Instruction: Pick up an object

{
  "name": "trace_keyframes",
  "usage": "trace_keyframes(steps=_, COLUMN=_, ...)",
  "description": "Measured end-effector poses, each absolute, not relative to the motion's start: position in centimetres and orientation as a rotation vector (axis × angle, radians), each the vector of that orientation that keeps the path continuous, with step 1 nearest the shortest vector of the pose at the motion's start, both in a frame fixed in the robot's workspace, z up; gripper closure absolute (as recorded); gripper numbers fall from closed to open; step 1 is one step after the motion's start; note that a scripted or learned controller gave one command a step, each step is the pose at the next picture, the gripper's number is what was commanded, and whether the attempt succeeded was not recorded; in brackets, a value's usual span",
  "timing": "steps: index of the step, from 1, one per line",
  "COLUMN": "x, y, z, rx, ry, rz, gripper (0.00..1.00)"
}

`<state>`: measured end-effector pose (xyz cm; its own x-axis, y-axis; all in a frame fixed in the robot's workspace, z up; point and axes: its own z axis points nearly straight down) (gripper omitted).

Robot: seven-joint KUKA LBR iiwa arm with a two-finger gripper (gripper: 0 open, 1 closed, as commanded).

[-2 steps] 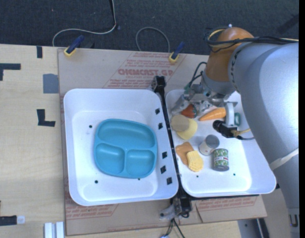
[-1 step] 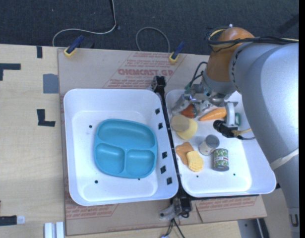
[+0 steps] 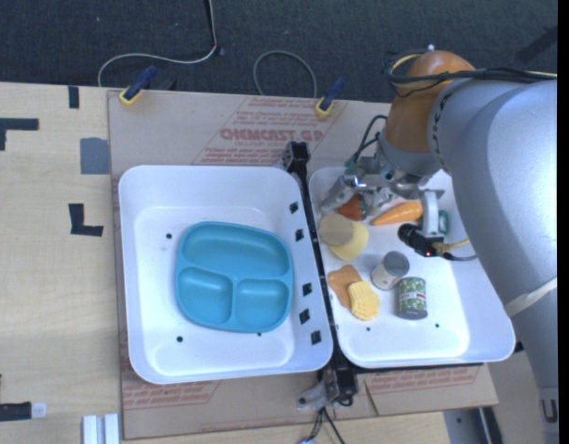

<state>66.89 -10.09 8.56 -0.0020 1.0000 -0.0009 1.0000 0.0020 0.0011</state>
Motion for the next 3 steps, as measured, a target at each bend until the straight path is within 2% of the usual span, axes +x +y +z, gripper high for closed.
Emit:
trace_keyframes(steps=2, x=66.80, y=-9.70, z=8.55, rx=2.219, ry=2.218, rz=-0.008, gripper=0.00)
trace_keyframes(steps=3, x=66.84, y=-9.90, z=8.54, rx=2.220, ry=2.222, rz=-0.003, gripper=0.00)
